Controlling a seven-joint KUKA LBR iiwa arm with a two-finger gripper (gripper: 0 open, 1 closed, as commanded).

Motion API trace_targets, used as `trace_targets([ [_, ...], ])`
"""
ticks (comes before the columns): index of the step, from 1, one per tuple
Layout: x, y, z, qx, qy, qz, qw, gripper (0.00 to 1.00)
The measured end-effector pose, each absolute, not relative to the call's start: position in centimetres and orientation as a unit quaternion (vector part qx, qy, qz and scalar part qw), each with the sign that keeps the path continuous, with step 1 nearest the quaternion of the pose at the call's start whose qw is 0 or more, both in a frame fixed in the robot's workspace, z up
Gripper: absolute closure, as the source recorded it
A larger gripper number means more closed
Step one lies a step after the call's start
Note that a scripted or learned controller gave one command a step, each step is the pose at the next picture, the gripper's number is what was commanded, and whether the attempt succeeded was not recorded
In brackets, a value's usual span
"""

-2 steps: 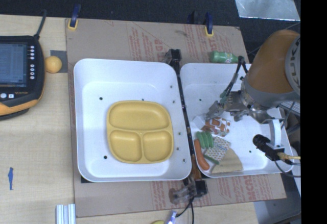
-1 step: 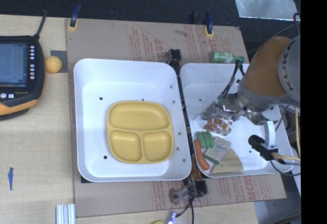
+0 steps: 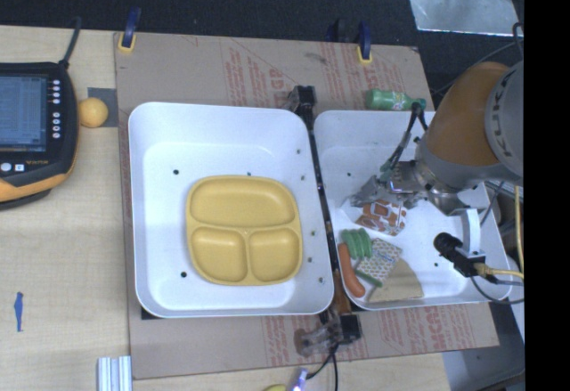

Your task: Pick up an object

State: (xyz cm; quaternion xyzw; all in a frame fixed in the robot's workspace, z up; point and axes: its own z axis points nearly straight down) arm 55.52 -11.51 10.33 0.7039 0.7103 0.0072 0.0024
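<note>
The arm (image 3: 499, 126) is a chunky grey thing with a fat orange band wrapped round it just above the wrist. Thin dark cables run down to the small metal gripper (image 3: 385, 189), pretty blurry tbh.

yellow divided tray (image 3: 242, 229) | white bins (image 3: 151, 202) | green toy (image 3: 358, 243) | orange carrot (image 3: 350, 272) | brick-patterned item (image 3: 383, 217)

fixed overhead camera, slanted down, both bins (image 3: 142, 202)
</note>
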Motion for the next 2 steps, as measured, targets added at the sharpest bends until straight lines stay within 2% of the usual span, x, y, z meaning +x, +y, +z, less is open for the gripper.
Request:
trace_targets([
  [1, 56.06, -11.53, 11.85, 0.702, 0.712, 0.0121, 0.009, 1.0],
  [2, 56.03, -11.61, 11.83, 0.703, 0.711, 0.0114, 0.01, 0.0],
])
